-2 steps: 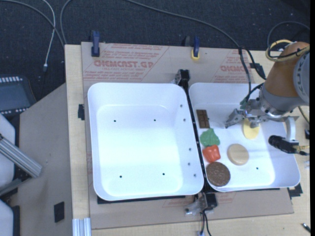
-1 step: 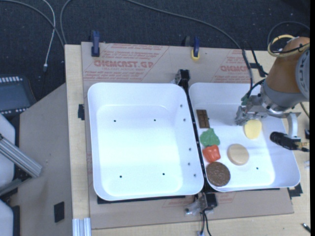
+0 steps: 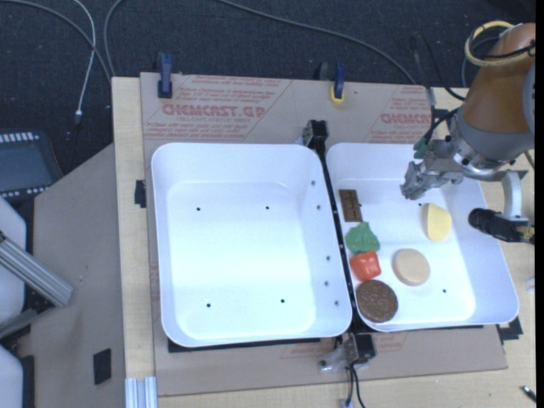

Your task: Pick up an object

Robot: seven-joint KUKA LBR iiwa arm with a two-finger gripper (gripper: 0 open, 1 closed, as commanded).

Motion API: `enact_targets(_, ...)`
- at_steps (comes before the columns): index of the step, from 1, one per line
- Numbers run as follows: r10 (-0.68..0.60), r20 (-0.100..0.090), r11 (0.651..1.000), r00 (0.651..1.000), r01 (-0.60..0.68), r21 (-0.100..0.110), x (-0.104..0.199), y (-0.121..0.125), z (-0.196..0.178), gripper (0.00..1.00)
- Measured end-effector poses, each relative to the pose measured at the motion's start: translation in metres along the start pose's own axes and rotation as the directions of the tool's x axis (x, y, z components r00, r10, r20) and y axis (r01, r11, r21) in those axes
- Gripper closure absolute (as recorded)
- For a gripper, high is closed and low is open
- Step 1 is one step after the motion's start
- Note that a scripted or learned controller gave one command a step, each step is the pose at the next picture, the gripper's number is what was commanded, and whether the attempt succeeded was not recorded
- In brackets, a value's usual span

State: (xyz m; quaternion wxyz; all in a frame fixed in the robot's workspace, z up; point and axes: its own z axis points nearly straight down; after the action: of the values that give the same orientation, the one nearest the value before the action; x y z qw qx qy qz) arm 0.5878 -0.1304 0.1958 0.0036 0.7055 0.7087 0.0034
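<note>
Dark carpet with loose cables surrounds the counter (image 3: 127,228), and on it you have two shallow white bins clamped side by side over a cardboard sheet. Start at the jaws (image 3: 418,185): they hang over the upper part of the right bin (image 3: 484,308), and from this slant you cannot tell how they stand, because the metal of the wrist hides the tips. Nothing shows between them, so judge the pick as not yet made. Closest to them, at about four o'clock and just beside, lies a pale yellow piece (image 3: 438,222) on the bin floor. Further out at about six o'clock sits a round cream disc (image 3: 412,267), apart from the yellow piece. Toward seven and eight o'clock, along the bin's left wall, you have a small brown bar (image 3: 349,204), then a green leafy piece (image 3: 363,237) touching a red piece (image 3: 366,265) below it, and lowest a dark brown round cookie-like disc (image 3: 376,300) in the near corner. All six candidates rest on the floor of the right bin; none is lifted. The left bin (image 3: 170,253) lies well apart at nine o'clock. As far as you can see, the approach is done or nearly so and everything else is left: settle on a target, most likely the yellow piece given how near it lies, lower, clamp, and raise it clear. Watch the arm's black side fitting (image 3: 497,222) near the bin's right rim as you descend.
</note>
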Motion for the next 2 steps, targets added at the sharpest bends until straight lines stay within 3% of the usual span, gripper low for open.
enact_targets(1,0.002,-0.001,1.000,1.000,-0.002,0.009,0.034,-0.026,-0.002,1.00)
enact_targets(2,-0.001,-0.001,1.000,1.000,0.001,0.006,0.084,0.021,-0.032,1.00)
